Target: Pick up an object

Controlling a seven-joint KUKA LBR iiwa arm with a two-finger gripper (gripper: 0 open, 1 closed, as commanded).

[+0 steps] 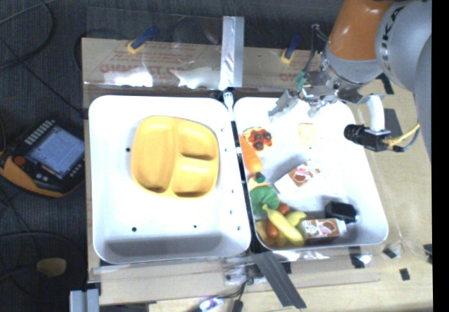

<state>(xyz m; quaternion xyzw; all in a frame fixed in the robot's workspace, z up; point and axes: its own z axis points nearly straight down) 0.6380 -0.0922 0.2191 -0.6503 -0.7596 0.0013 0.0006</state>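
The gripper (298, 103) hovers over the far edge of the right bin (365, 184), its fingers spread wide with nothing between them. Nearer than it in that bin lie a small white carton (300, 176), a carrot (251, 158), a banana (287, 226) and a brown bottle (324, 228) — all apart from the gripper. The left bin (112, 219) holds a yellow tray (174, 156).

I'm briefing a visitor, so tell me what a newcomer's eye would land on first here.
The big yellow divided tray dominates the left bin. Next comes the arm's orange band at upper right, with the gripper over the right bin's far edge. Then the cluster of toy food along that bin's left and near sides: carrot, broccoli, banana.
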